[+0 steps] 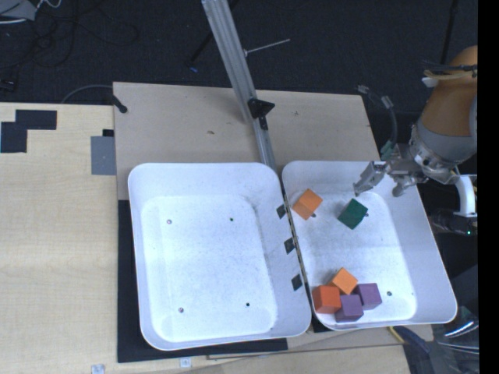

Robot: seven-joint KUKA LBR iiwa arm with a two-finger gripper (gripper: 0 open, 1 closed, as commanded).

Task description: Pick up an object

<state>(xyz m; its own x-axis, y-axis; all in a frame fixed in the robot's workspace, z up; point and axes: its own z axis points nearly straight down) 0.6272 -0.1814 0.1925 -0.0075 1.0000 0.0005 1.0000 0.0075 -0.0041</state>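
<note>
The right bin [413, 248] holds several small blocks. An orange block [307, 203] lies near its upper left, and a dark green block [353, 213] sits a little to the right of it. At the bin's front, an orange block [344, 280], a red-orange block [327, 297] and two purple blocks [368, 294] [350, 308] cluster together. My gripper [385, 182] hangs over the bin's back edge, up and to the right of the green block. It is open and holds nothing.
The left bin [156, 185] sits beside the right one, joined by black clips [288, 245]. A slanted metal rail [238, 68] rises behind the bins. The arm's orange band [452, 104] is at the far right.
</note>
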